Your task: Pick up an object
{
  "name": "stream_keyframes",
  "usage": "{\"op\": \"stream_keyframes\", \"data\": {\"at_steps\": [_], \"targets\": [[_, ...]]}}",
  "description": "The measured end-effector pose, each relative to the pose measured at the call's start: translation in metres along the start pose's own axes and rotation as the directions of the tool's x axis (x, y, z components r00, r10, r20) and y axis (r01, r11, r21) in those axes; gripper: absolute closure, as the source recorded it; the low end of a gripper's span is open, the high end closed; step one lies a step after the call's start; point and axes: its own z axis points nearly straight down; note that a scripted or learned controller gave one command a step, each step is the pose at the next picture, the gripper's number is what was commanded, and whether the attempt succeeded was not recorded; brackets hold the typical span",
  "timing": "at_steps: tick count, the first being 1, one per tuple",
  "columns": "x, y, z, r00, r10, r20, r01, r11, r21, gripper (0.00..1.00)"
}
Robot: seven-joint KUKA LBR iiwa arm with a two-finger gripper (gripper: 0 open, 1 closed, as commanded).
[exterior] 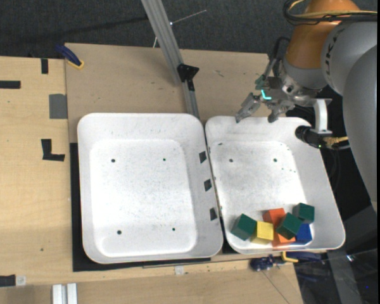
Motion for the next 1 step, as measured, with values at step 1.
{"op": "stream_keyframes", "data": {"at_steps": [1], "targets": [[0.0087,0.0026,0.0604,1.0,0.0,-0.001,0.0,1.0,0.005,0.0]]}}
